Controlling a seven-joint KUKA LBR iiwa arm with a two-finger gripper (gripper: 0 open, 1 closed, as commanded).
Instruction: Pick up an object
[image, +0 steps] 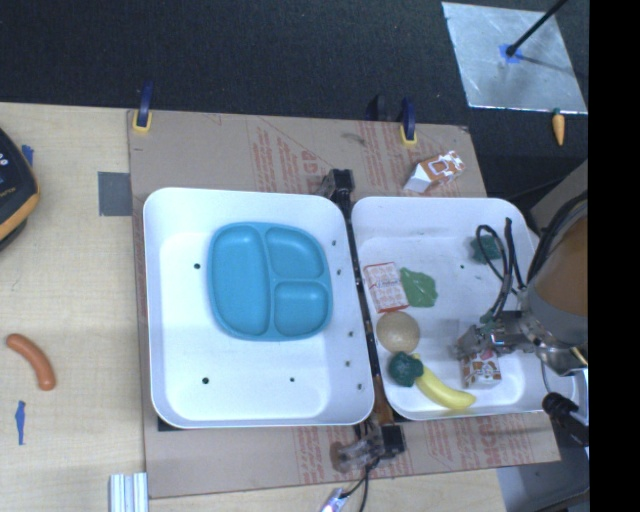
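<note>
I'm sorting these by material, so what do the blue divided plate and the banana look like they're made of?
The blue divided plate looks like moulded plastic: one even matte colour, with soft rounded compartment rims. The banana is probably a plastic toy: uniform bright yellow, smooth, with no visible spots.

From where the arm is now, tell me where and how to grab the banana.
Probably grip the banana across its narrow middle, coming straight down from above. It lies flat and curved near the right bin's front wall, its left end touching a dark green toy, so close crosswise and stay clear of both.
</note>
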